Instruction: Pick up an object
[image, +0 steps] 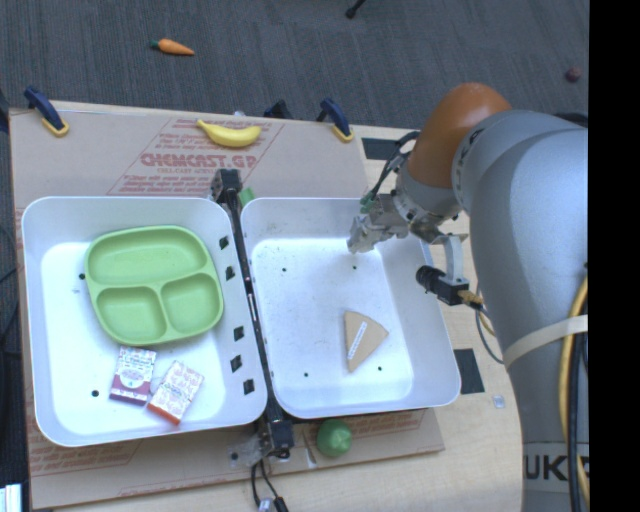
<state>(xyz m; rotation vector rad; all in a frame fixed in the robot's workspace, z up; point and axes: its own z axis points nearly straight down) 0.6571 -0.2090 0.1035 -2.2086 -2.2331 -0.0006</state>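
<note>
A tan wedge-shaped piece (361, 338) lies flat in the right bin (300, 390), toward its front right. My gripper (358, 240) hangs over the back right corner of that bin, well behind the wedge and apart from it. Nothing shows under its tip. In the left bin (45, 400) sit a green divided plate (154, 282) and two small packets, one dark red and white (133, 375), one orange and white (176, 390).
A yellow banana (230, 131) lies on the cardboard behind the bins. A green ball (335, 437) rests just outside the front rim of the right bin. An orange carrot (174, 46) lies on the floor far back. Clamps hold the board corners.
</note>
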